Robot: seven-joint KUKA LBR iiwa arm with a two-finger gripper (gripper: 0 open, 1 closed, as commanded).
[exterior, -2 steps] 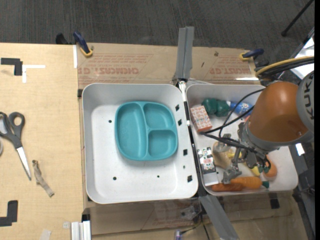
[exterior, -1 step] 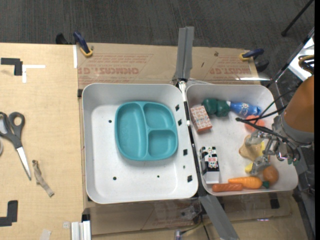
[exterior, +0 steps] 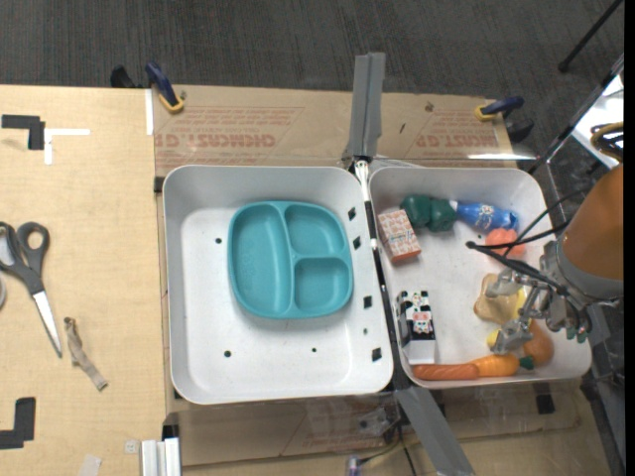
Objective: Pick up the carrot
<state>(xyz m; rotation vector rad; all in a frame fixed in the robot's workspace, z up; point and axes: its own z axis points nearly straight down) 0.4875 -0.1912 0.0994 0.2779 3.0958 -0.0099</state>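
Along the right bin's (exterior: pixel 466 178) near wall, one carrot (exterior: pixel 466 369) is lying flat. One gripper (exterior: pixel 516 333) is hovering just above its leafy end, fingers slightly spread, pinching nothing. One small carton (exterior: pixel 398 236) and one black-and-white box (exterior: pixel 418 325) are sitting left of it; in the left bin (exterior: pixel 193 296), one teal plate (exterior: pixel 291 259).

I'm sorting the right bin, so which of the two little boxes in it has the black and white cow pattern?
The cow-print box, standing just above the carrot. The other box is pink-red and sits higher up.
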